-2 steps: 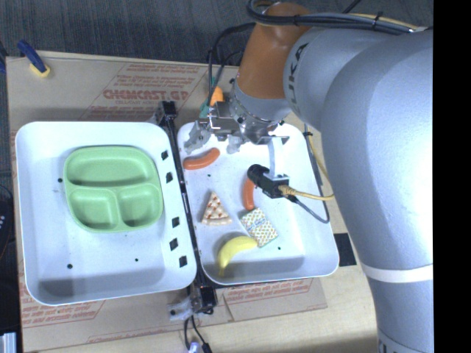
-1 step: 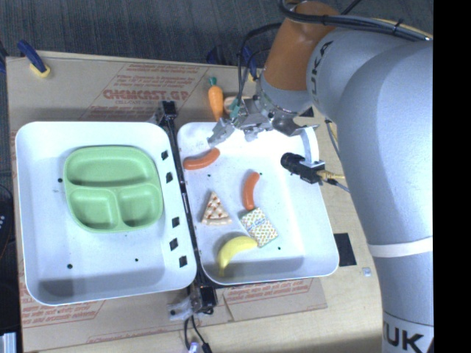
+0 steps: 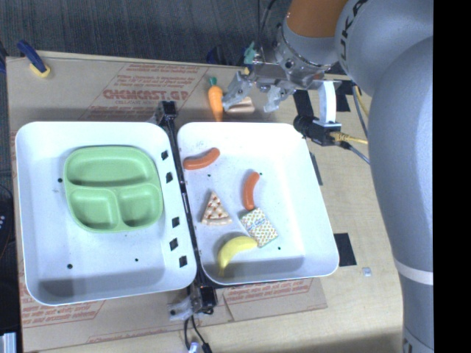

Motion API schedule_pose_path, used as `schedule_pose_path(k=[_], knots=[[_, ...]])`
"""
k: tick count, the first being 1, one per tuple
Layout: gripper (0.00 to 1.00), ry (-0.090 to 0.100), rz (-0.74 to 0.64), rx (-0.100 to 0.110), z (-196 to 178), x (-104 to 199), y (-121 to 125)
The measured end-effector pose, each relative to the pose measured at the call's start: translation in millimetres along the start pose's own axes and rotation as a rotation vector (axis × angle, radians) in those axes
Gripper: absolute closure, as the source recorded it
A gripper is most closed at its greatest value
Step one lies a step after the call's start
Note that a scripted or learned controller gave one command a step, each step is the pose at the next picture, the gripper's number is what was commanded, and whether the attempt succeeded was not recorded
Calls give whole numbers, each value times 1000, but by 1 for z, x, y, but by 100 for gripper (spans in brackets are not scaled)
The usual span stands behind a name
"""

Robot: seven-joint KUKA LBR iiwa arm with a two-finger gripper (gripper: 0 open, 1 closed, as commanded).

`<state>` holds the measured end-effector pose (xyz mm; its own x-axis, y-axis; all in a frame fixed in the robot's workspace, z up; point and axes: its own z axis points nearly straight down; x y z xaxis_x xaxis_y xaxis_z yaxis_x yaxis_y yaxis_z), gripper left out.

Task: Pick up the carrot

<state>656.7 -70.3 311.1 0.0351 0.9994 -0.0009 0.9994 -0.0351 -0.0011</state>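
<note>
Carrot (image 3: 215, 101) is lying outside both bins, on the cardboard-covered worktop (image 3: 110, 87) just beyond the far rim of the right bin (image 3: 313, 197). Its long axis is running roughly toward and away from the camera, green top pointing to the far side, orange tip pointing at the bin rim.

End effector (image 3: 254, 98) is hovering just right of the carrot, near a small tan-and-pink object (image 3: 238, 107). Fingers are spreading apart with nothing between them; the carrot is sitting beside them, not inside.

Risks, as I judge them: fingers are lining up closer to the tan object than to the carrot, so a close here could be catching the wrong item or only air. The carrot, being round, could be rolling if nudged from the side. The bin rim close by could be fouling a finger on descent.

Right bin is holding two sausages (image 3: 201, 159), a pizza slice (image 3: 215, 210), a banana (image 3: 234, 250). Left bin is holding a green tray (image 3: 112, 187).
</note>
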Motion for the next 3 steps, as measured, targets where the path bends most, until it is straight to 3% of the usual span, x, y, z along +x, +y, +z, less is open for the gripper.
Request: schedule_pose_path(k=[1, 2, 3], knots=[[0, 1, 280, 6, 152, -20, 0], [0, 1, 835, 8, 220, -54, 1], [0, 0, 1238, 5, 119, 36, -20]])
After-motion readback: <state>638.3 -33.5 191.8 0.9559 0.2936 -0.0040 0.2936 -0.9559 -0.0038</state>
